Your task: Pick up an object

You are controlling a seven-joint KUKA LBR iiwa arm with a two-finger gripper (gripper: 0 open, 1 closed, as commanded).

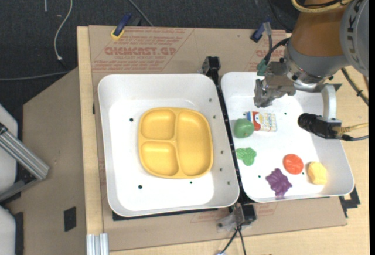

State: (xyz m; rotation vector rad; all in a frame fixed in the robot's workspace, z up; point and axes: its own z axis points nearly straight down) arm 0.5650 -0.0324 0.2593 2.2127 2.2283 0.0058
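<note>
Progress: nothing lifted yet; the grasp itself is left to do.
End effector: (pixel 265 97) low over the right bin (pixel 337 186), just above the small box (pixel 261 121); how far it is opened I cannot tell, and nothing is seen in its hold.
Objects: box, green ball (pixel 243 128), green piece (pixel 246 156), purple piece (pixel 278 182), orange ball (pixel 293 163) and yellow piece (pixel 317 172) all lie in the right bin.
Left bin: (pixel 114 92) holds a yellow tray (pixel 175 142).
Hidden: fingertips blur into the wrist; the box's upper edge is covered.
</note>
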